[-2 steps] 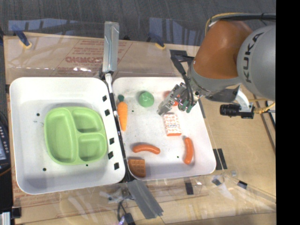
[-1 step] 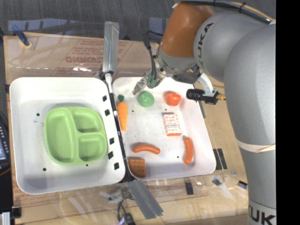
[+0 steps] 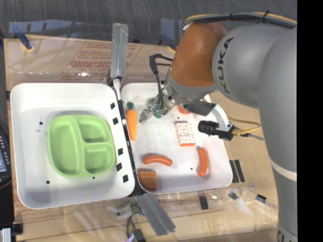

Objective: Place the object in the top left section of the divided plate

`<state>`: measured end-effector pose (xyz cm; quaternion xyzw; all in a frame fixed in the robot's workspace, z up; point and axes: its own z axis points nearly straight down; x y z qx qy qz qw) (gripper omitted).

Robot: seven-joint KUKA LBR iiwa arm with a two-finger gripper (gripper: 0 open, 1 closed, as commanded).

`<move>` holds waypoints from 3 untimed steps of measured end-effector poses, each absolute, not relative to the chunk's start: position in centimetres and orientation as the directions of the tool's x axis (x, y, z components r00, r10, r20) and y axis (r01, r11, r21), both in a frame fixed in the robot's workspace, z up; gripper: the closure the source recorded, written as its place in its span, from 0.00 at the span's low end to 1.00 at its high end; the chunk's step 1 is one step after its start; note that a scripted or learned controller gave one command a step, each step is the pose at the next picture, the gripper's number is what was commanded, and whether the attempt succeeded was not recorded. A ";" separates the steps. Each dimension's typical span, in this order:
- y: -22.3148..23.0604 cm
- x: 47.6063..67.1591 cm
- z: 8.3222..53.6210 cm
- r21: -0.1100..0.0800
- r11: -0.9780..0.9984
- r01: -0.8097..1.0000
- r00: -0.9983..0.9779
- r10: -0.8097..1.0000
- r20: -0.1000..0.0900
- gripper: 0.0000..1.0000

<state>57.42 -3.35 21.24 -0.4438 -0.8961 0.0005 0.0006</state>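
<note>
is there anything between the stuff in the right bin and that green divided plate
Yes. The two bins' raised walls meet between the carrot in the right bin and the green divided plate in the left bin. Anything carried across must clear them. Nothing lies on the plate's sections.

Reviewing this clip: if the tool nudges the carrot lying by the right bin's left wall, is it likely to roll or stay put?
The carrot looks round and tapered, so it would probably roll in a curve. It lies beside the right bin's left wall, which would likely stop it. Its surface looks smooth, perhaps slippery.
</note>
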 end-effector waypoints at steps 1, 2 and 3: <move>-8.2 52.5 23.6 -0.001 0.753 0.658 -0.753 0.658 0.001 1.00; -6.4 56.5 25.3 -0.001 0.743 0.669 -0.743 0.669 -0.001 1.00; -12.3 53.3 23.9 -0.001 0.891 0.454 -0.891 0.454 0.001 1.00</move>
